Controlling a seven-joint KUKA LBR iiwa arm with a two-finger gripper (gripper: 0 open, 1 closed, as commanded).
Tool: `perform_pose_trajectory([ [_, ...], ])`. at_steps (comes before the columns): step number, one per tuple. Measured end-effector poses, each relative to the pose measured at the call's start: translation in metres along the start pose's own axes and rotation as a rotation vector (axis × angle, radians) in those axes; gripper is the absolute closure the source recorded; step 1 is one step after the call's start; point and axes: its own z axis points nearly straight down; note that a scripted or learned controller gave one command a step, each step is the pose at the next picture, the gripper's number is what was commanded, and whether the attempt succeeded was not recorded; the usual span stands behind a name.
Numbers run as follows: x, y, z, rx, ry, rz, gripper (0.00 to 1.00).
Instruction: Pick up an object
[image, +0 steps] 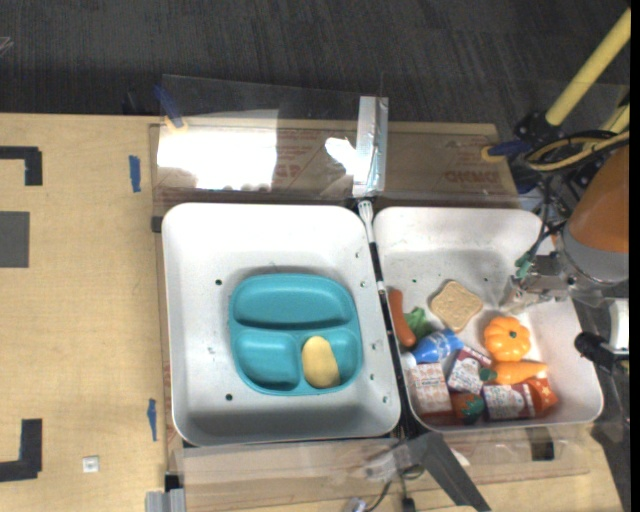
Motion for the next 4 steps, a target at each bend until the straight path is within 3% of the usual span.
perform_pose_trajectory([
  [1,0.000,0.000,0.001,0.001,0.000,0.000,0.00],
  [2,0.007,-0.013,0.022,0.002,0.001,-0.092,0.00],
  [3,0.007,-0.011,0.010,-0.005,-0.001,-0.091,1.00],
  [4,0.121,0.021,-0.079,-0.003,0.004,-0.231,1.00],
])
